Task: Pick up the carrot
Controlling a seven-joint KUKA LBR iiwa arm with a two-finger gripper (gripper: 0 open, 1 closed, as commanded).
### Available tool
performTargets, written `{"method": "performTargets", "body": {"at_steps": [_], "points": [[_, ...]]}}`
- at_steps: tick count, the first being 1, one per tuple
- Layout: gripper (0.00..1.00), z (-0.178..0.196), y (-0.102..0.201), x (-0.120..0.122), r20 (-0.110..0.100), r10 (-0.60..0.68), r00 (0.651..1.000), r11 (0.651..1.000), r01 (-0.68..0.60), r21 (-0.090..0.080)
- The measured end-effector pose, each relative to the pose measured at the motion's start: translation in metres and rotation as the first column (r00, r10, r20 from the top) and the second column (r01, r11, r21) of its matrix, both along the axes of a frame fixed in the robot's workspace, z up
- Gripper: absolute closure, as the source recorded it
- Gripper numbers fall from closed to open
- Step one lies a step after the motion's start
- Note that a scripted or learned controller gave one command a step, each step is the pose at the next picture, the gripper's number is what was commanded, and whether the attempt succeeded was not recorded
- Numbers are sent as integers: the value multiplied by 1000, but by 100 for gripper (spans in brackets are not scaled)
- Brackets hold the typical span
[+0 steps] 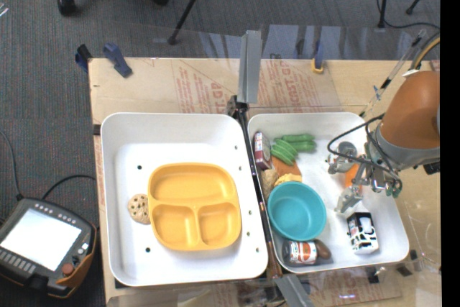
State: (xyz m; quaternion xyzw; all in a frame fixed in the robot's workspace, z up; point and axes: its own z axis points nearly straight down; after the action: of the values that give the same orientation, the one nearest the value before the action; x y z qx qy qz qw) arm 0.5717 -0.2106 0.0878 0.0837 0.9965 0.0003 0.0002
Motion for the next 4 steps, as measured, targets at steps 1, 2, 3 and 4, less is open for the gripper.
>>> {"method": "performTargets", "body": {"at_steps": [1,2,3,4], "points": [[100,11,3,2,3,7,1000,1000,-7,1],[100,0,12,3,-2,-81,997,997,81,2],[100,103,52,26,11,104,994,995,-104,-3],[100,-2,-3,-25,-3,205,979,979,-205,3]]}}
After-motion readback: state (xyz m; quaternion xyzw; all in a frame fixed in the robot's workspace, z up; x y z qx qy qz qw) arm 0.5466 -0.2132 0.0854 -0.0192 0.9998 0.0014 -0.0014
